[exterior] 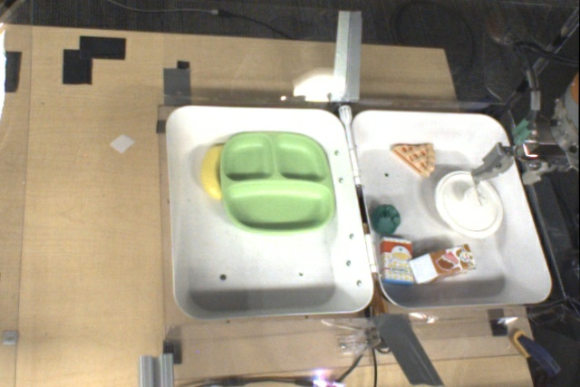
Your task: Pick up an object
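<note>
White plate sits in the right bin, near its right side. It looks light, stiff and slick; best pinched at the rim. The gripper hangs over its upper edge; its grip I cannot tell.

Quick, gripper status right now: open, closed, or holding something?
Gripper: cannot be told; it sits low over the white bowl in the right bin, with nothing visibly held.

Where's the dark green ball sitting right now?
The dark green ball lies in the right bin, close to its left wall, just above the small carton and left of the white bowl.
</note>
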You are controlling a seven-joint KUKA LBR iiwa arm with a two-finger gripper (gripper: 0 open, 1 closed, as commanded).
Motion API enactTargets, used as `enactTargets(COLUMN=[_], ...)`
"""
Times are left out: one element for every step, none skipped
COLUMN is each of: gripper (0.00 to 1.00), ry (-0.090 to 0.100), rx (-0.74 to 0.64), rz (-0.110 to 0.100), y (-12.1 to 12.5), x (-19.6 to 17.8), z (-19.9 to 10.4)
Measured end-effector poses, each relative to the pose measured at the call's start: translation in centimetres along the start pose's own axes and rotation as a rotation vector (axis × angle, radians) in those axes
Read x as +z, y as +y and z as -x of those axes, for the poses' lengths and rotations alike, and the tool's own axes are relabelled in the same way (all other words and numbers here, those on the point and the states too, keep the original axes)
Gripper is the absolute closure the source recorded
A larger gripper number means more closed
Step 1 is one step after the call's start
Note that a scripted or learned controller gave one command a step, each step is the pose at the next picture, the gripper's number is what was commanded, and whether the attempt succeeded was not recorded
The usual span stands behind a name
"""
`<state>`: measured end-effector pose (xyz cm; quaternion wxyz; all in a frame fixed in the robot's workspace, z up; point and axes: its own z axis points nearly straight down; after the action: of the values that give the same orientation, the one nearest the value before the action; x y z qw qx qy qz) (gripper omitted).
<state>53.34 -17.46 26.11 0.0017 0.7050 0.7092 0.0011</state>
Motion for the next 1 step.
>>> enactTargets(gripper=[0.0], ry=[0.001], rx=[-0.138], rz=[-0.001], y=[7.4], x=[13.17], z=[-3.66])
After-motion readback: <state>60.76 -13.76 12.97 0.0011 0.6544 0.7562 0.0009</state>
